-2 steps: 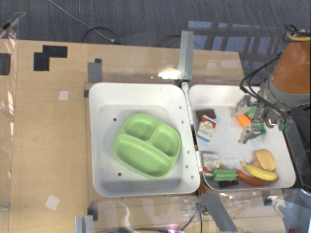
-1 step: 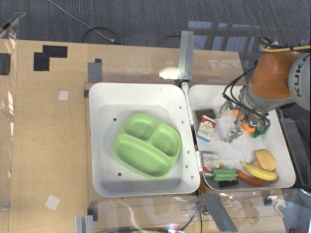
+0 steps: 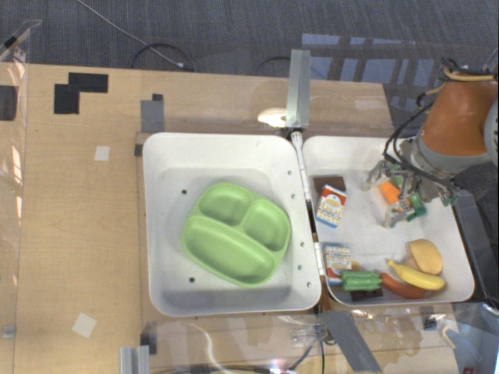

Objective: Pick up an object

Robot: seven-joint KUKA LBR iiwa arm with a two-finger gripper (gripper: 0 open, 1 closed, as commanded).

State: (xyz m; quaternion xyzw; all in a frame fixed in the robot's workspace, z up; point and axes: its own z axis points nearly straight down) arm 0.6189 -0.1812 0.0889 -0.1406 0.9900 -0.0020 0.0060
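— What sort of place is this?

— A robotics lab, by the look of it. A pale wooden tabletop (image 3: 70, 209) carries two shallow white bins (image 3: 226, 150) side by side, with metal brackets (image 3: 299, 88) fixed at their edges.

— Anything else?

— Black square markers (image 3: 78, 90) sit at the upper left of the frame, cables (image 3: 160, 53) trail over grey carpet (image 3: 234, 14) along the top, and a grey arm with an orange band (image 3: 460, 119) reaches in from the right, above toy food (image 3: 415, 275) in the right bin.

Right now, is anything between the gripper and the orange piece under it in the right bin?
Nothing visible: the gripper hangs directly over the orange piece, with bare right bin floor around. The carton lies apart.
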